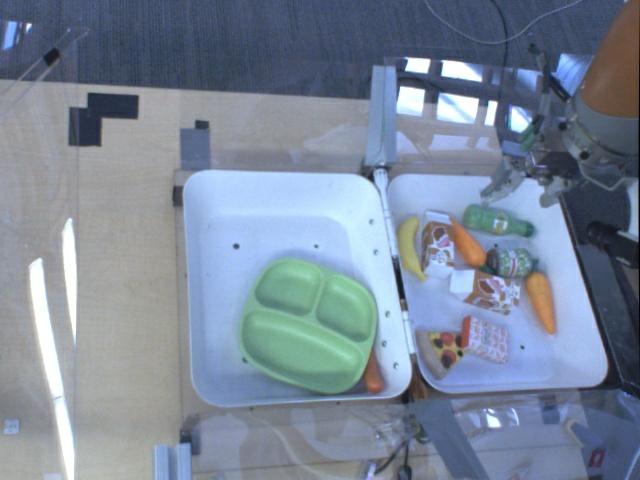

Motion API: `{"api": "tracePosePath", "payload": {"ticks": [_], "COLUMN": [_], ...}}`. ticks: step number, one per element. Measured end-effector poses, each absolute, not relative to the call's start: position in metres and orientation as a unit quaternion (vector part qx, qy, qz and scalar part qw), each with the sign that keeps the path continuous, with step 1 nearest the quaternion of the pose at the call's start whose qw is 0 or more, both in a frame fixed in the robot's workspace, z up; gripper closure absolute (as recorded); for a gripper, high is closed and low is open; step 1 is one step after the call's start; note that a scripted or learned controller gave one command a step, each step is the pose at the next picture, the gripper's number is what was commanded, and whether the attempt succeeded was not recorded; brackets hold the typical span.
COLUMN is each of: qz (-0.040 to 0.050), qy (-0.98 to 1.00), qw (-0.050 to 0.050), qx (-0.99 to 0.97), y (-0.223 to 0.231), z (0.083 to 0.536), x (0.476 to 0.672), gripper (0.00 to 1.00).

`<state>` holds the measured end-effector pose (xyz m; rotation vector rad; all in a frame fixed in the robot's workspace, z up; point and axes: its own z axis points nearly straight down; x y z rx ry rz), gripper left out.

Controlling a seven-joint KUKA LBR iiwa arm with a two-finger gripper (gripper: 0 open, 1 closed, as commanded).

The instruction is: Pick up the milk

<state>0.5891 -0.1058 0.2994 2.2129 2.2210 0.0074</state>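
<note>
Gripper (524, 180) hangs over the far edge of the right bin (590, 368), fingers spread wide, nothing between them. One fingertip sits left over the bin's back rim, the other right, near the dark strip beside the bin. Orange band of the arm shows at upper right.

Just below the gripper, toward the camera: green bottle (497, 222) lying on its side, close to the far wall. Below-left of the gripper: milk carton (436, 245), lying flat, white and brown face up. The carton touches a carrot (467, 245) on its right side; banana (409, 248) lies just beside it on the left, along the bin's left wall. Little open room around the carton on either side.

Further below the gripper: small can (512, 262), a second carton (494, 292), another carrot (541, 301) near the right wall, a red-patterned packet (486, 339), pizza slice (443, 349).

Open floor in the right bin: far-left corner and the near-right corner.

Well to the gripper's lower left: left bin (215, 268) with green divided plate (310, 325); its far half is bare.
</note>
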Motion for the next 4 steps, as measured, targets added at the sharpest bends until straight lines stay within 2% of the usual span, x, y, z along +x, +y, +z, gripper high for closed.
{"api": "tracePosePath", "payload": {"ticks": [1, 2, 3, 4], "qz": [0.0014, 0.0028, 0.0024, 0.0069], "qy": [0.778, 0.798, 0.804, 0.805], "qw": [0.002, 0.005, 0.004, 0.01], "qx": [0.628, 0.603, 0.594, 0.594], "y": [-0.116, -0.113, -0.091, -0.09], "z": [0.14, 0.205, 0.101, 0.117], "x": [0.593, 0.65, 0.634, 0.639], "gripper": [0.0, 0.0, 0.0, 1.0]}}
